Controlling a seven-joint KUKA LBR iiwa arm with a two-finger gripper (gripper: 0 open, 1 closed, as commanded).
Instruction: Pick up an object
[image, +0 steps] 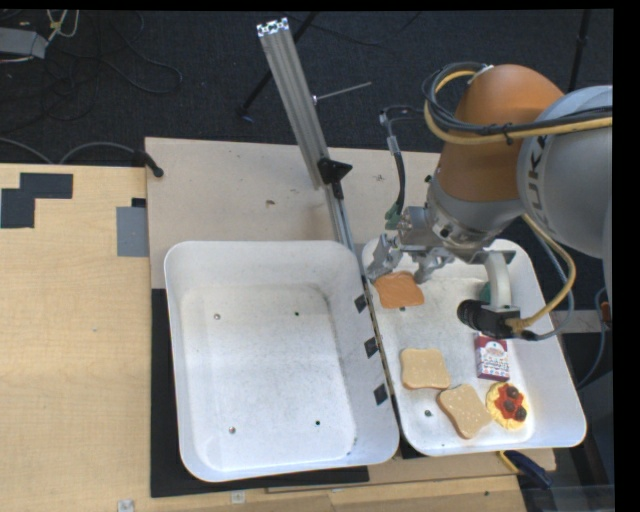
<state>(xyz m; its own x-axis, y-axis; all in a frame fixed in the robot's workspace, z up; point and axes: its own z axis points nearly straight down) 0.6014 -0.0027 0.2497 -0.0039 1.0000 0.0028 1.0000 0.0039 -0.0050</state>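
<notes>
My gripper (403, 263) hangs over the far left part of the right bin (560, 420), with its metal fingers (382, 257) spread apart. Right below it lies a round orange-brown bun (399, 291), close under the fingertips; nothing shows between the fingers. Further toward the front of the same bin lie a tan bread slice (425, 368), a second toast slice (464, 410), a yellow pastry with red berries (507, 404) and a small red and white packet (493, 357).
The left bin (200, 270) sits beside the right one, joined by black clips (371, 346) along the shared rim. A slanted aluminium rail (305, 120) rises behind the bins. The wooden bench (70, 330) extends to the left.
</notes>
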